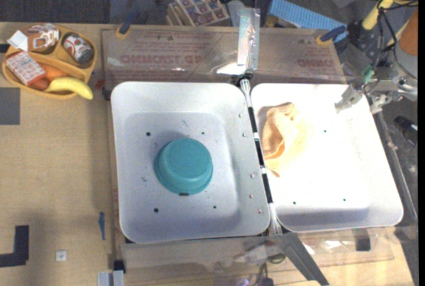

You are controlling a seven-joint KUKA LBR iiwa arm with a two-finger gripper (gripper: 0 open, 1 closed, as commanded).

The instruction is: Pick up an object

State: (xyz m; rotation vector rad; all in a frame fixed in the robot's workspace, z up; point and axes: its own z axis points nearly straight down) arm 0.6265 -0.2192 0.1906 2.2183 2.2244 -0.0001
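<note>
Well left of the gripper (356,93), the far bin (133,105) holds an upturned teal bowl (184,165). Nearer left, the cloth (280,135) lies crumpled in the bin (358,205) below the gripper. The gripper's fingers are blurred; I cannot tell their spread.

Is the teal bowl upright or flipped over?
Flipped over: the bowl in the left bin shows a flat closed base on top, with no hollow visible.

Worktop (53,165) carries two white bins side by side: left bin (126,105), right bin (372,212); yellow tray (13,69) at far-left corner.
</note>
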